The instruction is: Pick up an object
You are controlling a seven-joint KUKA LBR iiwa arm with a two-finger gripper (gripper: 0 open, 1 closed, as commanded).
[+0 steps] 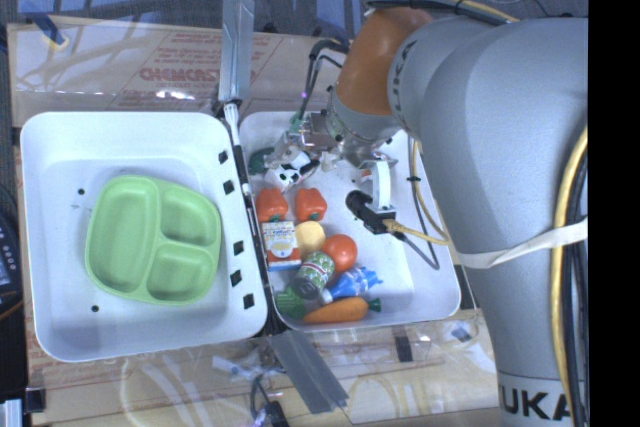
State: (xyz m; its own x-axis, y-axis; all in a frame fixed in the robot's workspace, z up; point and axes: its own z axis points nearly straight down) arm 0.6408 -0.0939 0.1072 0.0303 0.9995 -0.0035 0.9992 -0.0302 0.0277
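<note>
From my seat, the toys (318, 260) crowd the right bin's (432, 287) 7 o'clock side, open floor toward 3; a green tray (152, 239) fills the left bin (60, 145). I read KUKA on the arm's base. The gripper (318, 143) dips at 12 o'clock over a black-and-white toy (289, 173); its jaws I cannot tell

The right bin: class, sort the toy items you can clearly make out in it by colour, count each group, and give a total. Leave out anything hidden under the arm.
Orange or red: 4, namely two peppers, a tomato and a carrot.
Yellow: 1, a lemon.
Green: 1, a can.
Blue: 1, a bottle.
Black and white: 1, a cow figure.
Total: 8.
</note>
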